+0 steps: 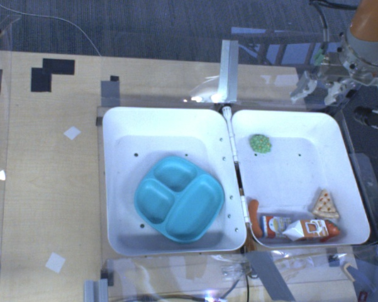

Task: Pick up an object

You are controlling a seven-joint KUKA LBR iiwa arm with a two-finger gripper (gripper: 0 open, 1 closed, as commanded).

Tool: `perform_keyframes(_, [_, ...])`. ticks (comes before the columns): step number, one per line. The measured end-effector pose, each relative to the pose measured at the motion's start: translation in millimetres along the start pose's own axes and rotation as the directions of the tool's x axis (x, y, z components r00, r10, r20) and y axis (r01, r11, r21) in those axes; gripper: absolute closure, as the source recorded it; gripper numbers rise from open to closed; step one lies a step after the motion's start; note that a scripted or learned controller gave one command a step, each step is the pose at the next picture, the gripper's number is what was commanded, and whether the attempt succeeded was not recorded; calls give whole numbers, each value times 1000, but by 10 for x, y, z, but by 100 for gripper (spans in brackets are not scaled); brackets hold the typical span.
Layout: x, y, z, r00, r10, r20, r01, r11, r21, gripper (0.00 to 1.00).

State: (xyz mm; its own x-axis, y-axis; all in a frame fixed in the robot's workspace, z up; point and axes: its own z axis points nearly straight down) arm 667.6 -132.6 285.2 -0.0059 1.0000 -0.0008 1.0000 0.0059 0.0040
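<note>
In the right bin (339,143) lie a small green round piece (260,144) near the back left, a tan triangular wafer with red dots (324,205) at the front right, and a red and white squeeze pouch (294,227) along the front wall. My gripper (319,88) hangs above the back right corner of that bin, beyond its rim, with its fingers spread and nothing between them. The orange band of the arm shows at the top right.
The left bin (122,131) holds a blue three-compartment plate (178,197). A metal post (229,71) stands behind the seam between the bins. Cables and brackets crowd the bench behind the right bin.
</note>
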Motion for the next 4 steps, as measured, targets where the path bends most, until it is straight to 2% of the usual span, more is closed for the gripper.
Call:
perform_keyframes(1, [-189,-910,1902,999,-40,0,40,999,0,0])
perform_keyframes(2, [188,-74,1977,935,-355,1,355,935,-4,0])
perform_keyframes(3, [192,-50,1848,935,-356,4,356,934,-11,100])
perform_keyframes(4, [781,31,910,960,-279,0,279,960,-5,100])
